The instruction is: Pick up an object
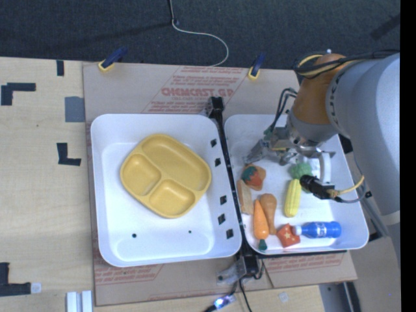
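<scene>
Objects for picking lie in the right bin [338, 242], in the lower right of the frame, and none of them is named as the target. The end effector [300, 160] sits low over the upper part of that bin, just above a small green piece [301, 171]; whether it is spread or closed I cannot tell, and nothing shows gripped in it.

Nearest below it lies a yellow corn cob [293, 197], long axis running nearly top to bottom of the frame, with its upper end tipped slightly right. To its left sit a round orange-red fruit [253, 176] and a carrot [261, 218] whose long axis also runs roughly top to bottom, the green tip pointing at the bottom edge. A blue bottle [320, 230] lies along the lower rim, long axis left to right, next to a red piece [288, 235].

To do this step well, I would judge it best to pick one thing with space around it, close across its short axis, and come straight down. The corn looks the easiest, being near and fairly apart.

In the left bin [104, 194] a yellow divided plate [166, 174] rests well apart on the table [39, 194]
</scene>
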Robot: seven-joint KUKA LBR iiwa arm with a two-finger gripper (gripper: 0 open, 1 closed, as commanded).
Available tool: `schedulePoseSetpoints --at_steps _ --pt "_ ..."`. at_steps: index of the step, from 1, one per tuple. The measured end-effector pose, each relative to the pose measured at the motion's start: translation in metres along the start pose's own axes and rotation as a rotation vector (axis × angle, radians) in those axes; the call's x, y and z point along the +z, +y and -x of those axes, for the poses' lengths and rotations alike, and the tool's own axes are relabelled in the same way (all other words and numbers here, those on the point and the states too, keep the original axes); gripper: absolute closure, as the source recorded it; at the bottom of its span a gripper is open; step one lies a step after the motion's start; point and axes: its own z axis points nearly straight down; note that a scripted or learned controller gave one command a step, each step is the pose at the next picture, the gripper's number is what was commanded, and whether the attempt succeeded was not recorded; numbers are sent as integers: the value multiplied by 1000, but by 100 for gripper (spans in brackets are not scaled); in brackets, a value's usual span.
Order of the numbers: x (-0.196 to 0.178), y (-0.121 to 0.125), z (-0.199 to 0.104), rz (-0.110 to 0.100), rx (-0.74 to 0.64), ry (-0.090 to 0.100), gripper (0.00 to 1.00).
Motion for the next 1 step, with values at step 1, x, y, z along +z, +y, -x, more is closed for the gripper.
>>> schedulePoseSetpoints --at_steps 1 --pt "-12 1 -1 3 0 1 100"
